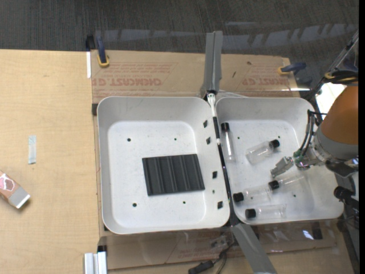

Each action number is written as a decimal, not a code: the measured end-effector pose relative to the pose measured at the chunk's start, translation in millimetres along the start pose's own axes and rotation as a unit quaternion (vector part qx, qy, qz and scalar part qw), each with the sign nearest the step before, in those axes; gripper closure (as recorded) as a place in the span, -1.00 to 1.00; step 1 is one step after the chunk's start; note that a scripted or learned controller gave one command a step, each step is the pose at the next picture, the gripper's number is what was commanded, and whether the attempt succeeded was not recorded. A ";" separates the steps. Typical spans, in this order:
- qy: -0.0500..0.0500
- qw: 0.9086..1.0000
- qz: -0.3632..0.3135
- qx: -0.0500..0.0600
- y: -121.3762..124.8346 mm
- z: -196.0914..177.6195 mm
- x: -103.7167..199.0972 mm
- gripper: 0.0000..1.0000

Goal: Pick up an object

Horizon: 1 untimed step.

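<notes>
- The two-finger gripper (283,165) hovers low in the shallow white right bin (258,106); whether its fingers are open or closed cannot be told.
- Clear plastic vials with black caps (263,150) lie scattered near it, one just beside it.
- Risk: the smooth, round vials may roll or slip away.
- A black ribbed mat (173,173) lies in the left bin (114,130).

Two white bins (108,153) speckled with dark dots; the left one holds a black ribbed mat (173,174). Right of the mat lie clear vials (263,150) with black caps. Tan bench (45,107).
</notes>
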<state>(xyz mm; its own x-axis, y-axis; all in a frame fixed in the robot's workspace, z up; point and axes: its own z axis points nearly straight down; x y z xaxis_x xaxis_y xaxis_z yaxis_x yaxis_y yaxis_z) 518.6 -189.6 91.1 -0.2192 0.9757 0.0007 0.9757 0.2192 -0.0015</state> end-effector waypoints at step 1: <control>0.000 1.000 0.001 0.000 0.0 -8.9 -0.5 1.00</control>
<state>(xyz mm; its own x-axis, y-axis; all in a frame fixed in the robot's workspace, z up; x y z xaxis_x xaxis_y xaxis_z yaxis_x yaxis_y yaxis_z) 518.7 -190.1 100.1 -0.2166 0.9763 0.0012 0.9763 0.2166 -0.0011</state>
